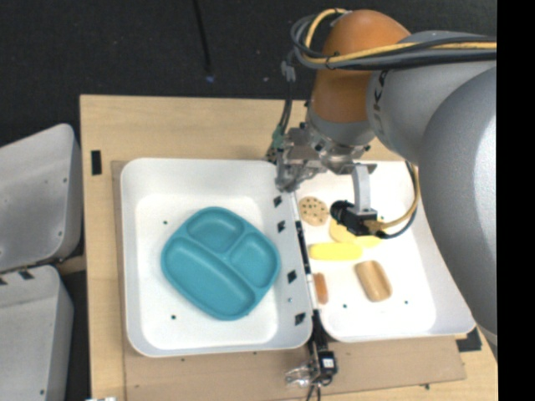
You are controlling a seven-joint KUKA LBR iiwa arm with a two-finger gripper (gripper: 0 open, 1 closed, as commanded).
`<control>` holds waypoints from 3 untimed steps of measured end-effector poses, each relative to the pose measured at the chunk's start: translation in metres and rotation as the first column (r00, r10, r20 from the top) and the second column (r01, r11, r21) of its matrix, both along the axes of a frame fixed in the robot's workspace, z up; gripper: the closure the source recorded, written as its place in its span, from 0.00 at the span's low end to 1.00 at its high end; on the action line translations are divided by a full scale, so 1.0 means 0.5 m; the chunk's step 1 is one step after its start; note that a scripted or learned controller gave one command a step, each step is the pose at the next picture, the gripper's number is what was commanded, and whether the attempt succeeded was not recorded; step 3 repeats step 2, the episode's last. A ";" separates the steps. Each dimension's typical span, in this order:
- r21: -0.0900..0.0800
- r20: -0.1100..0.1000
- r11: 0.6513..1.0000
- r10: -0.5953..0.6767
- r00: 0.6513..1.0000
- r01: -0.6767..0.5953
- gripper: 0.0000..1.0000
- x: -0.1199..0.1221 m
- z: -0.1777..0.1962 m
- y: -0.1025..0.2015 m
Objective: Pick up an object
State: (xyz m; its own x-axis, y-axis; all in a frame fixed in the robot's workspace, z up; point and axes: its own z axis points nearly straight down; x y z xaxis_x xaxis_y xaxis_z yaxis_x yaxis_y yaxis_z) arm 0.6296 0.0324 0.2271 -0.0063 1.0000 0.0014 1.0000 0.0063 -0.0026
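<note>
Tool (289,177) over the top of the wall between the bins

Whether the tool is wide or narrow cannot be told. In the right bin (411,301) a cookie (313,210) lies just beside the tool, with a banana (338,251), roll (374,280) and sausage (320,287) nearer the front. A teal plate (220,261) lies in the left bin (150,189).

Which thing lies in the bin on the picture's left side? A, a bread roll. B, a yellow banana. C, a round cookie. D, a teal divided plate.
D: the teal divided plate lies flat in the left bin, while the cookie lies in the right bin.
</note>
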 end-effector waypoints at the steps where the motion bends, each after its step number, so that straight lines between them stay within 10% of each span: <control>1: 0.000 0.002 1.000 0.001 1.000 -0.001 1.00 -0.002 -0.011 0.111; 2: -0.002 0.002 1.000 -0.004 1.000 0.004 0.00 -0.001 -0.010 0.104; 3: -0.002 0.002 1.000 -0.004 1.000 0.004 0.00 -0.001 -0.010 0.104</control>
